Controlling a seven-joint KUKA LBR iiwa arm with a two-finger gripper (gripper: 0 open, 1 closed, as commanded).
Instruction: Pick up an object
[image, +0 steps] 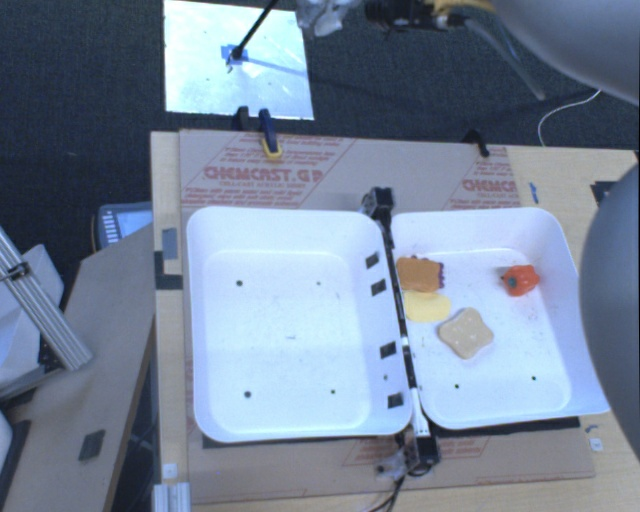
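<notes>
Red "CHEMCAST" lettering, printed upside down, on the brown board (330, 165) beneath the bins.

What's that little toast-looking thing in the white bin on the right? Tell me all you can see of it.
The toast-shaped piece is pale tan with a slightly darker edge, roughly square with rounded, bulging corners like a bread slice. It looks like a plastic or foam toy. It lies flat on the floor of the right bin, turned a little askew. Its upper left corner meets or nearly meets a flat yellow piece; whether they touch is unclear. Nothing grips it.
</notes>
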